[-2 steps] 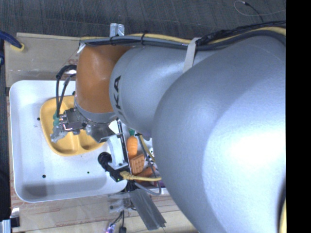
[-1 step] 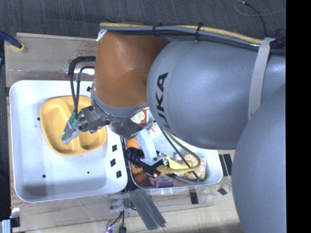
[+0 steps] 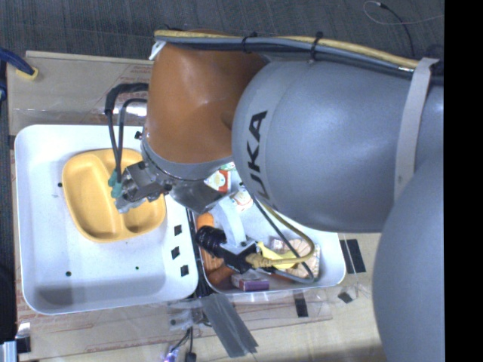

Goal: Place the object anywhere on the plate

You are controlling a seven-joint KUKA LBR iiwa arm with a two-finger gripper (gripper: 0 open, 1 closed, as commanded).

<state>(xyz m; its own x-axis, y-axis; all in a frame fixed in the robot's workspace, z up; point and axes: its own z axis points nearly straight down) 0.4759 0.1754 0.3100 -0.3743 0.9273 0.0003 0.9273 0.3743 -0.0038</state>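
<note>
Several small things lay heaped in the right bin [image 3: 332, 274], and the object to be moved was most likely one of them; which one could not be told. A purple block [image 3: 249, 283] near the front rim looked light and stiff, best pinched across its narrow width. The yellow pieces [image 3: 278, 259] and a red-and-white packet [image 3: 223, 179] looked light too, but softer and perhaps slippery, so a hold across the middle would suit them. The arm [image 3: 324, 127] covered much of that bin and hid whatever lay beneath it. The gripper [image 3: 124, 193] hung over the yellow plate [image 3: 83, 194] in the left bin [image 3: 30, 262]; whether it was open or closed, or carried anything, was too dark and small to tell.
</note>
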